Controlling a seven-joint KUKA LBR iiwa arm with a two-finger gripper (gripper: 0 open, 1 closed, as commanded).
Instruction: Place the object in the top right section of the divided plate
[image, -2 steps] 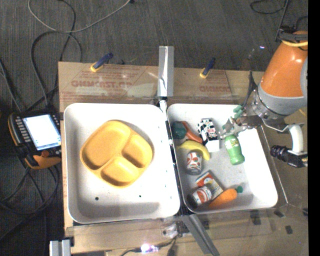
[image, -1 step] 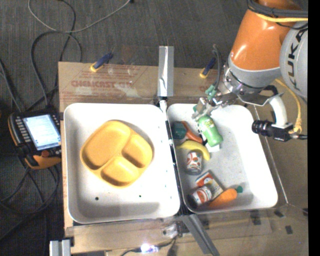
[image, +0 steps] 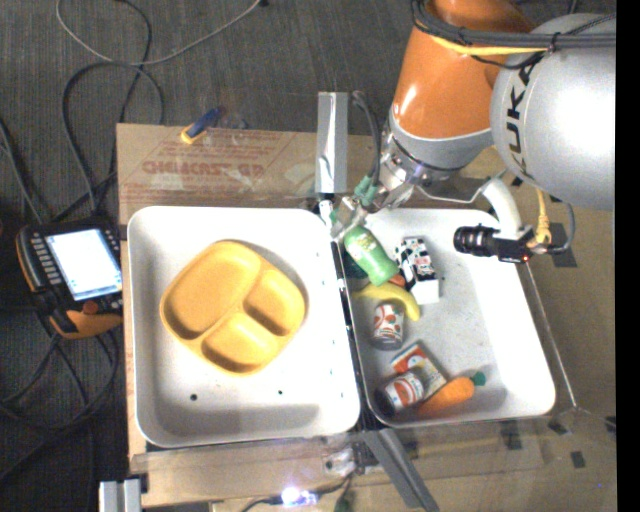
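Yellow plate (image: 234, 305) sits in the left bin (image: 150, 400), three sections, nothing in any of them. Right bin (image: 530, 370) crowded: green bottle (image: 370, 255), black-and-white carton (image: 418, 266), banana (image: 393, 297), small can (image: 387, 323), another can (image: 404, 386), carrot (image: 448, 394).

Tool (image: 355, 208) is low at the right bin's top-left corner, just above the bottle's cap end. Cannot tell its opening, nor whether it touches the bottle; nothing visibly between its tips. Bottle lies tilted against the wall between the bins.

Which item is meant: judged the bottle, being nearest the tool. It is in the right bin, not on the plate.

Risks, as judged:
- Bottle is round and slick-looking; a pinch near the cap could let it swing or slip out on the lift.
- Wall close by; the tool may strike the rim and miss.
- Banana and carton lie just beside; they could get nudged or dragged.
- Plate sits rotated, so the top right section is easy to mistake; a drop on a ridge would roll off.
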